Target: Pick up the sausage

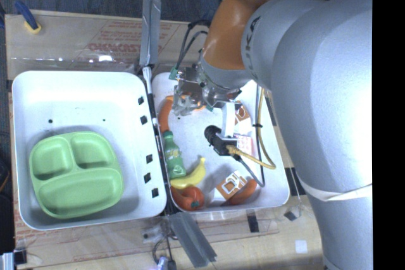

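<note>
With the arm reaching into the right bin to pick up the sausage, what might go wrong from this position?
1. The orange-red sausage lies along the left wall of the right white bin, so the gripper may strike the wall or slip off.
2. The green plastic bottle lies just below the sausage, with the yellow banana next to it; a low grasp could catch the bottle instead.
3. The yellow cable hangs over the items and might drag them.

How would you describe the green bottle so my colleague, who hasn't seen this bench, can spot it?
Look in the right bin, along its left wall. The green bottle lies there, just above the banana. It is the only green item in that bin.
</note>
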Controlling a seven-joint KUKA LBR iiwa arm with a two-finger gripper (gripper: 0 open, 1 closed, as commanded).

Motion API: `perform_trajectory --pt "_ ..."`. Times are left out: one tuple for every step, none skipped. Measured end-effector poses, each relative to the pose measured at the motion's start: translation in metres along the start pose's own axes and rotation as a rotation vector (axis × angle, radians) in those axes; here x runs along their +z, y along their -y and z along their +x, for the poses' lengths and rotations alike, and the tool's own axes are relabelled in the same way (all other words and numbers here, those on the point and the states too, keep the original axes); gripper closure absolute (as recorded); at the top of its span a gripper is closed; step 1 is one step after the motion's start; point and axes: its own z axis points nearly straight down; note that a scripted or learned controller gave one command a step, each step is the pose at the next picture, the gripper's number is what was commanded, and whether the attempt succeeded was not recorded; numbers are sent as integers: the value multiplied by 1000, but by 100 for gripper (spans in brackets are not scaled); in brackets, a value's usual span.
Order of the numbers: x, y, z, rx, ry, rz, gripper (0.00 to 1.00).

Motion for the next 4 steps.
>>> perform_trajectory --pt "0 0 0 0 0 0 0" --pt "10 0 72 13 0 -5 0" --pt "10 -9 -33 -49 -1 -1 0" --pt "10 12 39 129 -1 1 0"
